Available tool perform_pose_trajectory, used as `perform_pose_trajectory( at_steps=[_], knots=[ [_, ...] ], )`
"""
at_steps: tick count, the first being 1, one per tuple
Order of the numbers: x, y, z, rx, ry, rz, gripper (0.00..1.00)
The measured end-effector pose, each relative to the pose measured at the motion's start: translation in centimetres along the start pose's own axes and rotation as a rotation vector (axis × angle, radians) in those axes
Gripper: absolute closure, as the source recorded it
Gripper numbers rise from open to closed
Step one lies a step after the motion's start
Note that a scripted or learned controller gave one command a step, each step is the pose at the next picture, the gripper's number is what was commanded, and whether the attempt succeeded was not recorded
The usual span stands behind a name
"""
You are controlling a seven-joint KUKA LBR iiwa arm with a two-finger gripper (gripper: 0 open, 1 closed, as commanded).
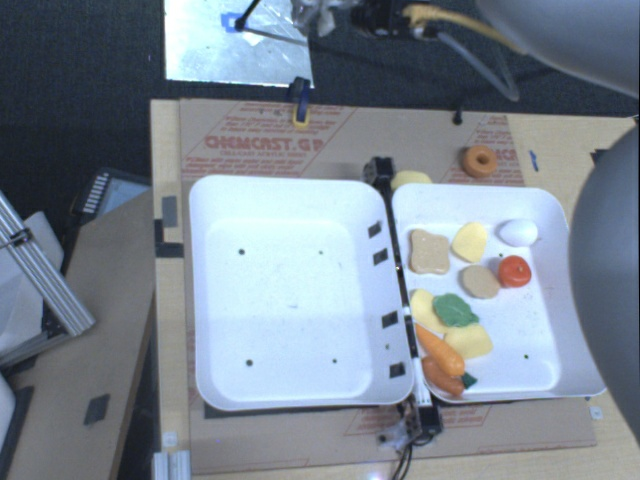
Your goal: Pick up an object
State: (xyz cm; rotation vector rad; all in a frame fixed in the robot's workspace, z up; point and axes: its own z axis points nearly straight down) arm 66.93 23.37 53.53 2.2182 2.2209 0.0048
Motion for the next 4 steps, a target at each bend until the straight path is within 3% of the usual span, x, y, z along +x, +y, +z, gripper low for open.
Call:
perform_pose_trajectory(
  at_steps=[1,2,3,4],
  knots=[
    [0.1,-2.7,0.0,0.004,0.000,-0.003,1.00],
    [0.0,0.0,0.6,0.002,-0.001,0.000,1.00],
    [0.1,-2.9,-0.1,0.003,0.001,-0.003,1.00],
    [0.0,0.0,0.0,0.000,0.000,0.000,1.00]
  ],
)
